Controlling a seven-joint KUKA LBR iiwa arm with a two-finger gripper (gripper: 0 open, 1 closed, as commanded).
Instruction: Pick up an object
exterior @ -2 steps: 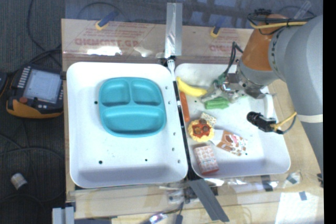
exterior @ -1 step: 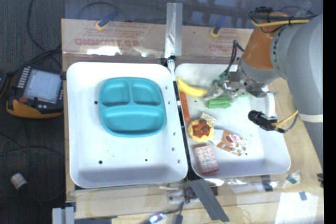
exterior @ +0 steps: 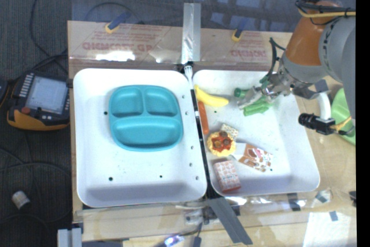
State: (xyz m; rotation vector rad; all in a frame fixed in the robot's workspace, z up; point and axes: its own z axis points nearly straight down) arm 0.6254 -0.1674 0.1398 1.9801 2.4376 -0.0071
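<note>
Green plastic sits right at the gripper (exterior: 267, 91): a short green piece (exterior: 255, 107) lies in the right bin (exterior: 300, 147), toward that bin's 1 o'clock, with a smaller green bit (exterior: 237, 91) just beside it at 10 o'clock from it. The arm (exterior: 315, 46), grey with its orange band, reaches in from the right and is low over the bin, its tip touching or nearly touching the green piece's upper end.

Hand state: the tip is a clutter of metal and cable from this angle, and I cannot tell how far open it is or whether anything is between the fingers. Nothing looks lifted; the green piece appears to lie flat on the bin floor.

Step in hand, as I judge it: the reach-and-grasp stage, pick not yet made. The next move calls for the fingers to straddle the green piece across its narrow width, close, then rise straight up. The piece lies tilted, its long axis running roughly 8 to 2 o'clock, so the wrist needs to match that.

Look of the target: smooth, glossy, elongated, probably light and rigid toy plastic; it may skid on the slick white floor if nudged.

Other contents of the right bin: a yellow banana (exterior: 211, 99) at 9 o'clock from the green piece, and a cluster of small toy foods (exterior: 230, 150) toward 6 o'clock. The left bin (exterior: 92, 165) holds a teal divided plate (exterior: 145, 117).
</note>
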